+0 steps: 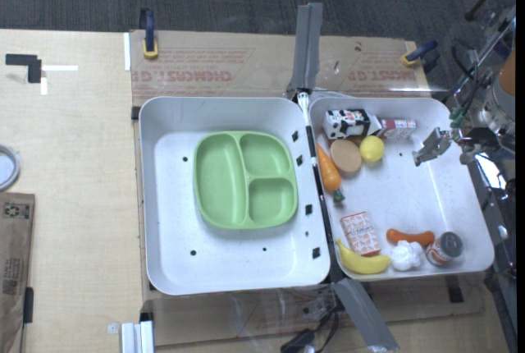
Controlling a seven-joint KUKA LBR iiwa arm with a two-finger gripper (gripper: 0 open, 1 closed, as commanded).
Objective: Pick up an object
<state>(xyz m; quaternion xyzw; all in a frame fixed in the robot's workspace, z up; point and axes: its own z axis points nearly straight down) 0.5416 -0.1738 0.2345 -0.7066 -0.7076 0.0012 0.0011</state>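
The right bin (426, 195) holds a cow-patterned carton (346, 123), a small pink box (399, 127), a yellow lemon (372, 148), a brown round piece (345, 156) and a carrot (329, 169). Along its near side lie a red-and-white packet (359, 232), a banana (361, 261), a white lump (404, 256), an orange-red piece (410, 236) and a small can (447, 247). My gripper (430, 147) hangs over the bin's right part, to the right of the lemon and apart from every object. Nothing shows in it.
The left bin (164, 245) carries a green divided plate (246, 179). A grey divider bar (308, 48) rises between the bins at the back. Clamps (148, 35) (420, 54) sit on the cardboard behind. Bare white floor lies in the right bin's middle.
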